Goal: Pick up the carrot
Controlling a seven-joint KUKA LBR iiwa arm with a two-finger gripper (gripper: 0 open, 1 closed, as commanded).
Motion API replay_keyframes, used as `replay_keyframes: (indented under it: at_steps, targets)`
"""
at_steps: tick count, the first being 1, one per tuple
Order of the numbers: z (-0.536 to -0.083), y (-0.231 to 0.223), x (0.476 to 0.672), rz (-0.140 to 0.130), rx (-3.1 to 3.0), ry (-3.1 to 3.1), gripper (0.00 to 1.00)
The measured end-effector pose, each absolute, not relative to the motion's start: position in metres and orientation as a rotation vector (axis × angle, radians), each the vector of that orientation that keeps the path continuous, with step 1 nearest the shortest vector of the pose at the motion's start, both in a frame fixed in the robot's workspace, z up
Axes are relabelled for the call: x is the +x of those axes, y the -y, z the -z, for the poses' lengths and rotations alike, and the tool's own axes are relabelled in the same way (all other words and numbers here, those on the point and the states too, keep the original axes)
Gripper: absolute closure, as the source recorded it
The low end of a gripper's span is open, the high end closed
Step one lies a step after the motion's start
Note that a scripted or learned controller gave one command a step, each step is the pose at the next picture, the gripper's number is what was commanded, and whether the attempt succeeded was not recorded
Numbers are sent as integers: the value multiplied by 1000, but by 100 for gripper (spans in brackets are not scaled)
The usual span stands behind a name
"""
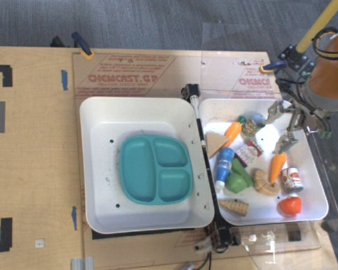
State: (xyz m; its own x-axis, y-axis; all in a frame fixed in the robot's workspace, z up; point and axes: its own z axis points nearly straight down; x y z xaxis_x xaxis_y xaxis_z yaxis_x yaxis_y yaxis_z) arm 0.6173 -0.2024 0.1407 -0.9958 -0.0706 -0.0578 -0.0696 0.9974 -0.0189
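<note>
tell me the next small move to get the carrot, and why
Probably a short drop straight down. The hand sits just above the carrot's upper end, with nothing between its fingers. The carrot lies in the right bin, close to the can, so the descent should stay on the carrot's top end.

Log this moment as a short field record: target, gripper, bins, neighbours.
target: carrot, lying in the right bin, near its right side
gripper: gripper above the right bin, just above the carrot's upper end, fingers spread, nothing between them
left bin: left bin holds a teal divided tray
neighbours: tomato below the carrot, small can to its right
</note>
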Motion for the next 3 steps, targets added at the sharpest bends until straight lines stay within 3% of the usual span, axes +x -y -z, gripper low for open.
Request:
replay_keyframes:
  at_steps: [1, 2, 3]
  targets:
    - [-140, 204, 616, 32, -172, -3071, 0]
    - [-111, 201, 596, 7, -234, -3120, 0]
    - [-100, 151, 588, 17, -176, -3101, 0]
